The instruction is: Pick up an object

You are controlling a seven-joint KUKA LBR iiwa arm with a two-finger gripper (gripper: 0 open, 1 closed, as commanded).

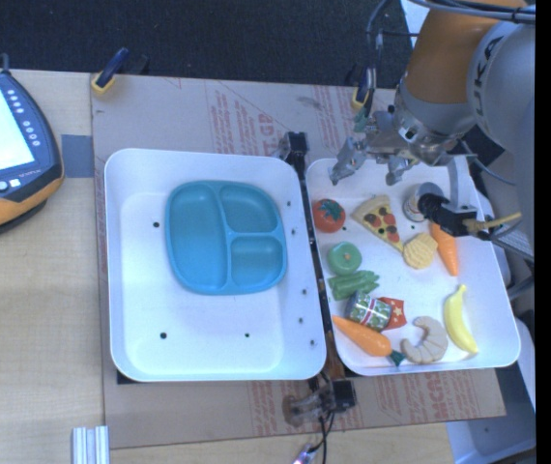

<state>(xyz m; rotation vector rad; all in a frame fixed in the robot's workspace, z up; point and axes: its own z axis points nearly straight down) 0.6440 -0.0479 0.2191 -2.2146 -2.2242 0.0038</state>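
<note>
Got two shallow white bins side by side here, left bin (140, 307) and right bin (493, 283). Seeing the gripper (366, 174) hanging over the far end of the right bin, about at the rim, fingers (341, 167) spread wide apart with nothing between them, so gripping zilch. Plenty of toy food to choose from, all of it lying in that right bin and none of it touching the gripper. Closest to the fingers: a red tomato (329, 215) by the bin's left wall and a pizza slice (378, 218) just beside it. Further toward the near end along the left wall: a round green piece (344, 256), then a green pod (353, 283), then a red and green packet (377, 310) touching the pod. Down at the near end: an orange carrot (361, 336) lying slantwise, with a tan curled piece (425, 339) next to it (croissant maybe, can't really tell) and a yellow banana (461, 320) near the right wall. Up the right side: a second carrot (446, 249) right against a bumpy yellow round thing (419, 251). Over in the left bin, just a blue divided plate (225, 237), sitting flat and well apart from the toys. Off on the bench at far left, an orange-edged pendant with a screen (5, 153).
</note>
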